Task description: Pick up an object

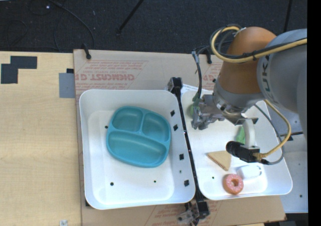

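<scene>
The grey two-finger gripper (pixel 200 118) hangs low over the right shallow white plastic bin (pixel 281 186), its opening impossible to tell, near a tan wedge-shaped slice (pixel 220 159).

Dark carpet (pixel 150 9) lay on the far side, black cables (pixel 70 12) trailing across it. Pale wooden bench (pixel 35 145) at left; cardboard sheet (pixel 125 72) under the bins.

- Left of the gripper (pixel 201 118), of dull grey metal: a smooth, slightly glossy teal plastic plate (pixel 138 136).
- Bins (pixel 95 170): smooth white plastic.
- Below the gripper: pink glazed-looking doughnut (pixel 233 184), matt tan wedge (pixel 219 159).
</scene>
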